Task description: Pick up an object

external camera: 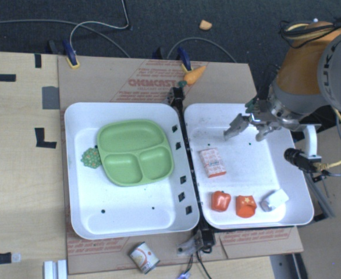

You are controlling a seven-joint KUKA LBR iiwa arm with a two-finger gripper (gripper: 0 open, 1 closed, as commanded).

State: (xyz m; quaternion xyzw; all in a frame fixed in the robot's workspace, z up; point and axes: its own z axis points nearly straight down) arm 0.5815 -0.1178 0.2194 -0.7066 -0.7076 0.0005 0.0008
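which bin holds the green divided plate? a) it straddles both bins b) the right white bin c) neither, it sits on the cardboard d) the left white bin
d: the green three-compartment plastic plate lies inside the left shallow white bin, beside a small green knobbly object, while the right shallow white bin holds the small pink-and-white box and two red-orange toy items.

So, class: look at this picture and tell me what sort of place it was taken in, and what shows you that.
Probably a robotics lab test bench: a robot arm reaches over two white bins holding toy food and a green plate, with clamps and loose cables around.
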